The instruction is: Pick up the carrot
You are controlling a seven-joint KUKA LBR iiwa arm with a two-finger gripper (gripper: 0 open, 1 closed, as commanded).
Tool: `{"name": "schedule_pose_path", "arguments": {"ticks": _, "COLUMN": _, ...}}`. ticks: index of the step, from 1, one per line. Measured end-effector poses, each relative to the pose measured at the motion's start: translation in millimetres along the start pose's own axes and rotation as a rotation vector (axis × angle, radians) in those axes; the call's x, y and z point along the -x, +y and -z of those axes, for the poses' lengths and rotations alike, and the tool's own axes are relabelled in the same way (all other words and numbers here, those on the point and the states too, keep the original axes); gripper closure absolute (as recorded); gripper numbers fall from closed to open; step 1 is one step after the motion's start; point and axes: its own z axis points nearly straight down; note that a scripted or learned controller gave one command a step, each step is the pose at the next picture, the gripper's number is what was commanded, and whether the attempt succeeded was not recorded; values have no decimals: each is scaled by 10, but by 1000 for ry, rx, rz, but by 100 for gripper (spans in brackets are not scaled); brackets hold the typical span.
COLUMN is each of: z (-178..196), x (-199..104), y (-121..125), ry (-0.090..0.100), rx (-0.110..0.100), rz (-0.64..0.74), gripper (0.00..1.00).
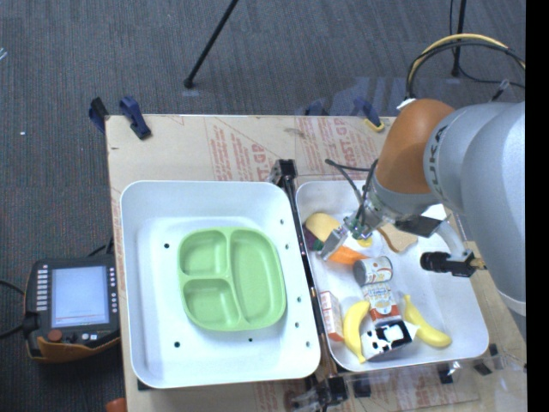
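Orange, the carrot (348, 254) lies just right of the gripper (336, 241), long axis left-right; whether its fingers are open I cannot tell.

Tray (232, 279) in the left bin (137, 230) — carrot (347, 254), can (374, 270), bananas (354, 320) in the right bin (467, 312).

Red lettering is running across the brown board of the worktop (223, 144) at about twelve o'clock from the left bin (137, 230), printed at a slant and appearing upside down from this view; its characters are not showing clearly enough to read. Nothing on the can (373, 270) or the small carton (383, 333) is resolving into legible words.
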Motion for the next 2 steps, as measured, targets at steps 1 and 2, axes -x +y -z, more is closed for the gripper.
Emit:
{"name": "schedule_pose_path", "arguments": {"ticks": 1, "z": 99, "x": -19, "y": 23, "ry": -1, "rx": -1, "rz": 9, "gripper": 100}}
{"name": "schedule_pose_path", "arguments": {"ticks": 2, "z": 1005, "x": -439, "y": 190, "ry": 0, "rx": 0, "rz": -633, "gripper": 100}}
